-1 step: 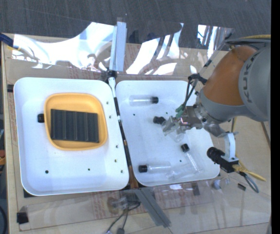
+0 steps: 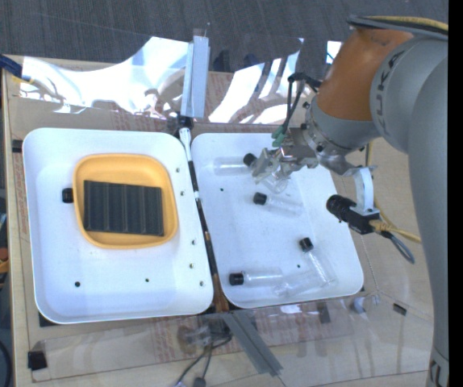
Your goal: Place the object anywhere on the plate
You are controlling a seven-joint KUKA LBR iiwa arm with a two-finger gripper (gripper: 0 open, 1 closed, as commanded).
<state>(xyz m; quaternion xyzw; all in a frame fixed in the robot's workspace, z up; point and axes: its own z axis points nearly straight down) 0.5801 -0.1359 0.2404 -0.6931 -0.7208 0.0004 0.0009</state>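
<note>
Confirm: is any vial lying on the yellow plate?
No. The yellow plate in the left bin carries just a dark ribbed insert, while the clear vials lie in the right bin.

Wooden bench [image 2: 22,240] seen from above at a slant, two shallow white bins set side by side on it, left bin [image 2: 46,280] touching right bin [image 2: 340,272] along their inner edges, crumpled reflective sheeting [image 2: 94,83] laid behind them
</note>
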